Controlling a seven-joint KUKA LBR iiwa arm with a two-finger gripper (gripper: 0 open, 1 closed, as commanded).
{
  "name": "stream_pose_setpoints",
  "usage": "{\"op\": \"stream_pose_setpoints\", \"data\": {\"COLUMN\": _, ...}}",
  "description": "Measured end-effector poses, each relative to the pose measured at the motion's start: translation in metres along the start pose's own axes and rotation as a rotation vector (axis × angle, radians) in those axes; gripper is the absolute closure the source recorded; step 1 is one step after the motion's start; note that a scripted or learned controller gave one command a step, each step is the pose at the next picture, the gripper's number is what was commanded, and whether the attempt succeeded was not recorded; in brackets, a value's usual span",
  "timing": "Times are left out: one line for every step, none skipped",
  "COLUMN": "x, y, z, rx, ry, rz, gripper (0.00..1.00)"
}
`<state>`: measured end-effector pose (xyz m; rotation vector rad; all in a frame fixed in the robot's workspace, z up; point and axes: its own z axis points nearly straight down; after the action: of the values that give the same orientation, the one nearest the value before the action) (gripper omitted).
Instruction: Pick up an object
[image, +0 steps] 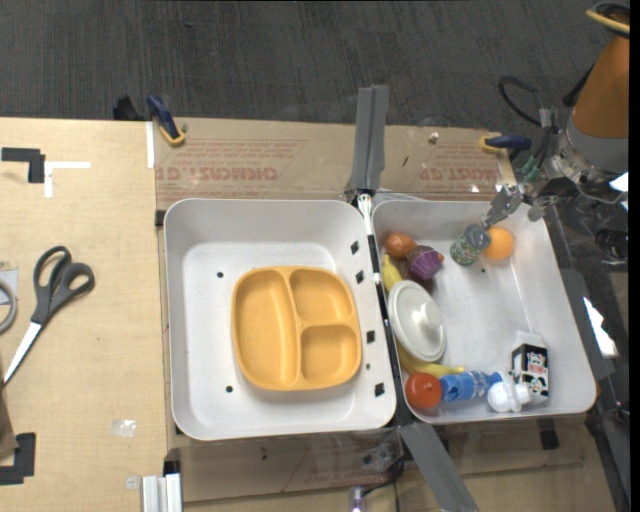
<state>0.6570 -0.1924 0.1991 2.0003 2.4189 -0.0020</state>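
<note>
Toys crowd the right bin's (560, 290) near edge: a red ball (423, 391), a blue bottle (478, 386) and a small black-and-white carton (530, 369). Mid-bin sits a white lid (417, 320); the left bin (190, 300) carries a yellow divided plate (297, 327), and scissors (48, 292) rest on the tabletop (80, 400). Farther back, an orange ball (498, 243) lies just beside the gripper (500, 206), whose jaws hang over the far corner; how wide they stand I cannot tell.

One fixed camera looks down at a slant from above the bench (80, 260), far enough off to take in both white bins (190, 320). The arm (605, 95) enters at the far right.
</note>
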Motion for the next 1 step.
{"op": "stream_pose_setpoints", "data": {"x": -0.0223, "y": 0.0071, "z": 0.0683, "rx": -0.032, "ry": -0.009, "rz": 0.085, "gripper": 0.0}}
